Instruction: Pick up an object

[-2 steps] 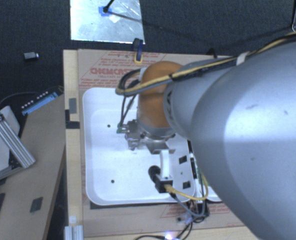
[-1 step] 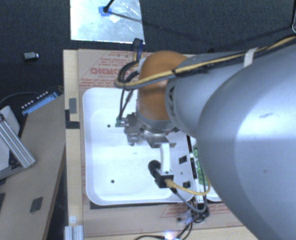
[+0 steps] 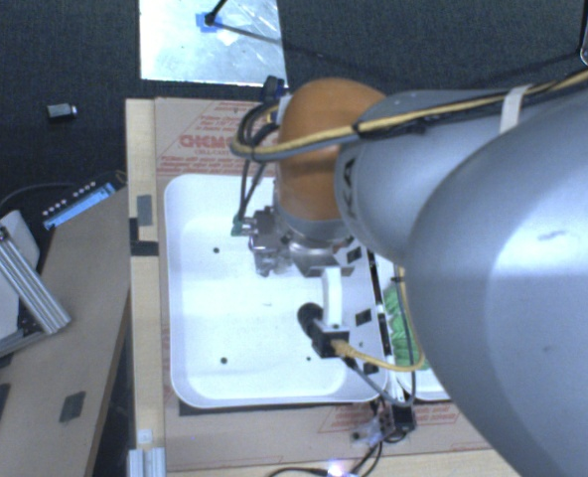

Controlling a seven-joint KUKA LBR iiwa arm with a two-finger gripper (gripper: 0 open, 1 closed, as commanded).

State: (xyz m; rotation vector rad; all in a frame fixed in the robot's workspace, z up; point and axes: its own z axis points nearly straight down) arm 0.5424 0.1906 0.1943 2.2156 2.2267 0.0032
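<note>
My gripper (image 3: 266,244) hangs over the upper middle of the left white bin (image 3: 205,306), below the orange band (image 3: 319,147) of the arm. Its metal body points down toward the bin floor. I see nothing held in it. A green object (image 3: 404,328) lies in the right bin, a strip of it peeking out beside the arm; the arm hides the other parts of that bin.
The big grey arm (image 3: 493,266) covers the right half of the view. A black cable fitting (image 3: 316,330) with a yellow cable hangs over the divider between the bins. Cardboard (image 3: 190,137) lies under the bins. A wooden bench edge (image 3: 75,296) runs at left.
</note>
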